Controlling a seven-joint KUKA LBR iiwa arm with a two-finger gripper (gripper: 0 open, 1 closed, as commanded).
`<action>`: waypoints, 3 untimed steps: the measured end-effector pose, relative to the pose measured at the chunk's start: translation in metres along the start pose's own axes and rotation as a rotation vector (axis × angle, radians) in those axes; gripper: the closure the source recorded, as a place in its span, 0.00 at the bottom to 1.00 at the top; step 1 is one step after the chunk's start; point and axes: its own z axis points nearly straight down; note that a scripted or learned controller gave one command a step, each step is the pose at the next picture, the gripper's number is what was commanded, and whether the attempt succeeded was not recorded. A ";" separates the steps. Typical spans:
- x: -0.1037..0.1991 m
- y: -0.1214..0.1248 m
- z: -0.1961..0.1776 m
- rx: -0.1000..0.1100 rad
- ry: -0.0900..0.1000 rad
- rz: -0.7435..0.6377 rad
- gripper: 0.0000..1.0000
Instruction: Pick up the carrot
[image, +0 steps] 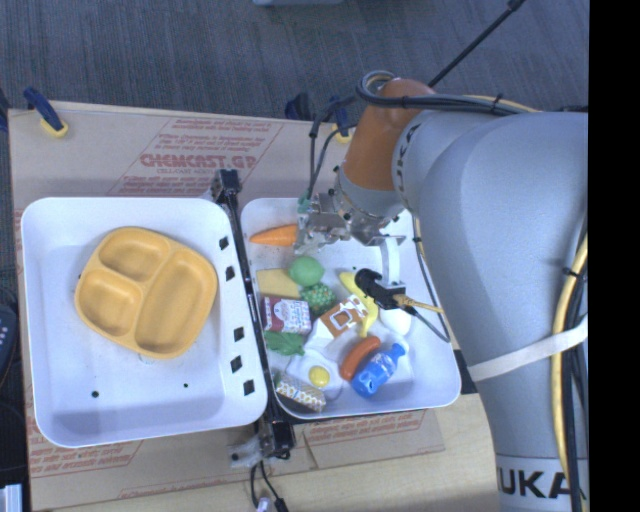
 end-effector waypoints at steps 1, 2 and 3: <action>0.099 -0.007 -0.091 -0.005 0.000 0.180 1.00; 0.093 -0.060 -0.128 -0.004 -0.001 0.133 1.00; 0.085 -0.108 -0.089 0.000 0.001 0.562 1.00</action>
